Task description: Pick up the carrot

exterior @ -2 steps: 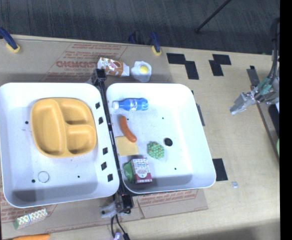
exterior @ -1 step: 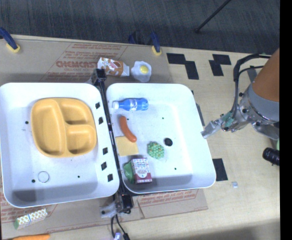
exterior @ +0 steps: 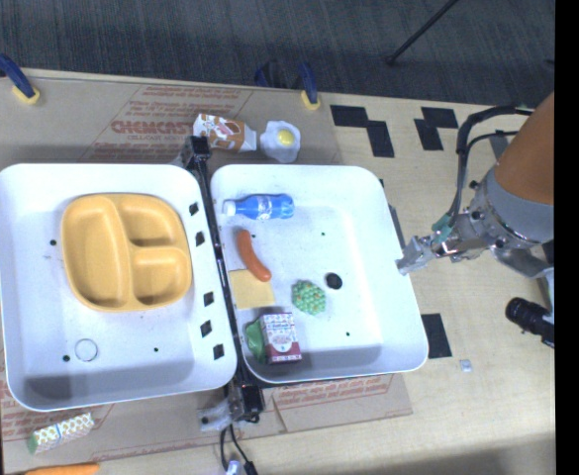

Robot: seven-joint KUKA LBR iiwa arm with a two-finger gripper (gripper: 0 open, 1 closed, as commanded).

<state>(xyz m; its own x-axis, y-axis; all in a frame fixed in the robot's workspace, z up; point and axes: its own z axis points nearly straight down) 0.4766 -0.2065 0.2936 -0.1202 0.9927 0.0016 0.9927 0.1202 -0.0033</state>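
The carrot (exterior: 252, 253) is a short orange stick lying at a slant in the right bin (exterior: 368, 191), near that bin's left wall and just below a blue bottle (exterior: 259, 207). It touches the top edge of a flat yellow slice (exterior: 250, 288). My gripper (exterior: 415, 256) hangs outside the right bin, just past its right rim at about mid-height, pointing left towards the bin. It is well to the right of the carrot, and nothing shows in its grasp.
The right bin also holds a green bumpy ball (exterior: 309, 297), a small black item (exterior: 333, 282) and a red and green carton (exterior: 280, 336). A yellow divided plate (exterior: 126, 248) sits in the left bin (exterior: 22, 295). Two small packages (exterior: 220, 132) lie behind the bins.
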